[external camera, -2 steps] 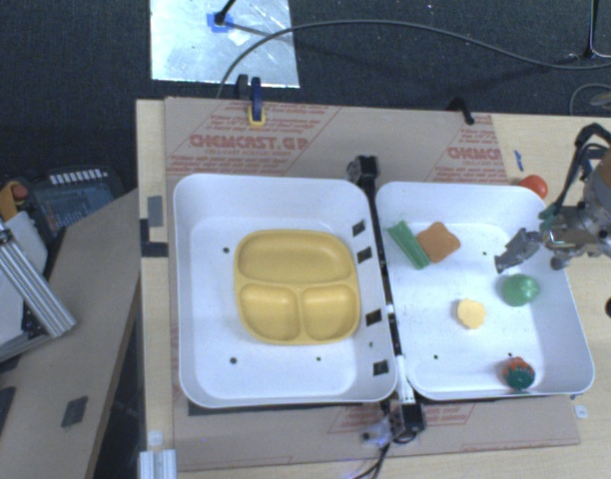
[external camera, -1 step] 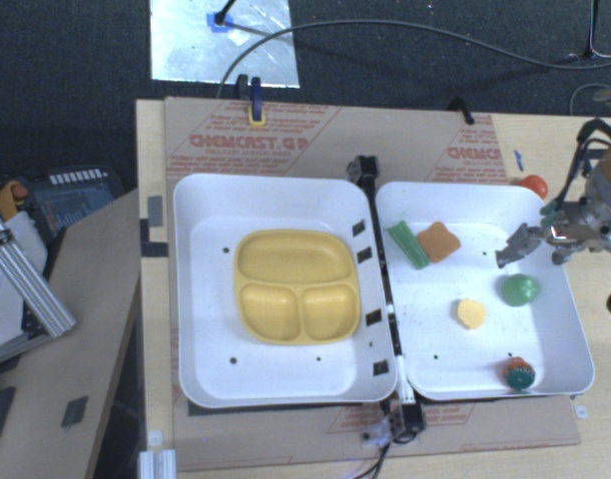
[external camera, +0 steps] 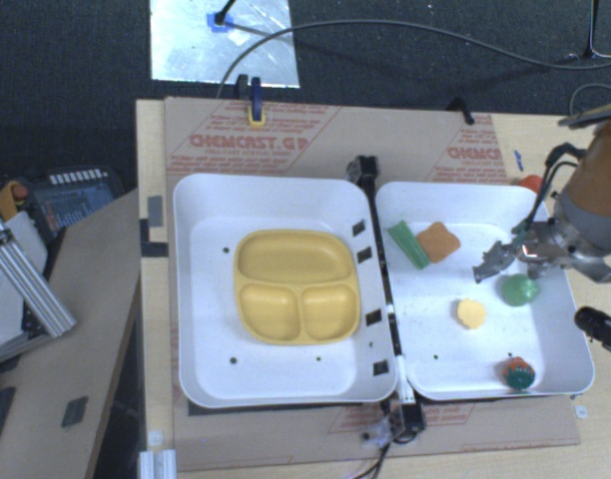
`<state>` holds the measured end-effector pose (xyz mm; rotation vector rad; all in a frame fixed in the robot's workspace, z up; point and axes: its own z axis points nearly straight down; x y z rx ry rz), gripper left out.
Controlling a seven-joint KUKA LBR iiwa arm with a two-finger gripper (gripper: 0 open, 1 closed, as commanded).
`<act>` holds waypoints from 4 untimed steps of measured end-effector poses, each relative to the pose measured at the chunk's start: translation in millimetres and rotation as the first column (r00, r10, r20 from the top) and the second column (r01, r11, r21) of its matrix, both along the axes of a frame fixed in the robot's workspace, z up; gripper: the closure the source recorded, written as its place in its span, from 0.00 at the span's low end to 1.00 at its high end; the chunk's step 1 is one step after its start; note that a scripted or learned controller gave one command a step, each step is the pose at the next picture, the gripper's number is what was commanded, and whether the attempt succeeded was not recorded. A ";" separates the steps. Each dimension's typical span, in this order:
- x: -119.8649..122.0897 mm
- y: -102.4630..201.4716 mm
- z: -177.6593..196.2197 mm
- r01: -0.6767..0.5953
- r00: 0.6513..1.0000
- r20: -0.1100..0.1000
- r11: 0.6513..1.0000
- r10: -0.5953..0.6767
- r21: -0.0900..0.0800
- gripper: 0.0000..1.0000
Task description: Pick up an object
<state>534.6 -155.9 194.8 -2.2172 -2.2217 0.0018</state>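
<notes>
A green ball lies in the right bin, just below the gripper; its state cannot be told. Left of the ball sit a yellow piece, an orange block and a green stick. The left bin holds a yellow tray.
</notes>
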 end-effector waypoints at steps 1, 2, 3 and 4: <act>-3.6 -7.6 -46.3 0.001 1.000 0.000 1.000 -0.001 -0.001 0.00; 0.0 -4.9 -108.0 -0.001 1.000 -0.001 1.000 0.001 0.005 0.00; 1.3 -6.8 -94.4 -0.001 1.000 0.005 1.000 0.001 0.000 1.00; -3.1 -11.4 -48.3 0.003 1.000 0.008 1.000 -0.003 -0.003 1.00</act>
